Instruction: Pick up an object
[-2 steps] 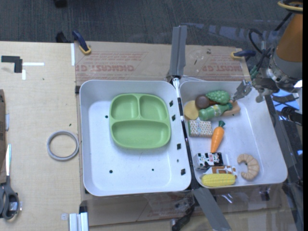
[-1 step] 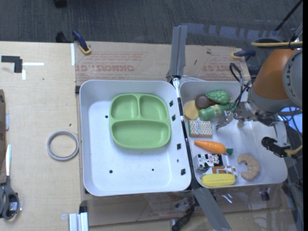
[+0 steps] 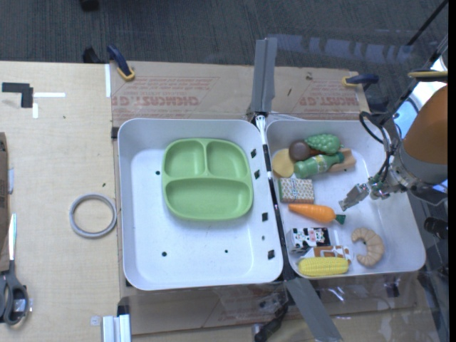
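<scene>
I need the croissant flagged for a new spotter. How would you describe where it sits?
Look in the right-hand white bin, the one crowded with toy food, and go to its near right corner. The croissant lies there, right of the corn cob: a pale tan, ridged crescent, the only curved pastry among the items.

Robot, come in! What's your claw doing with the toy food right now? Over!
Gripper hovering in right bin, holding nothing. Carrot closest, just left of it. Croissant below. Nothing blocking.
</scene>
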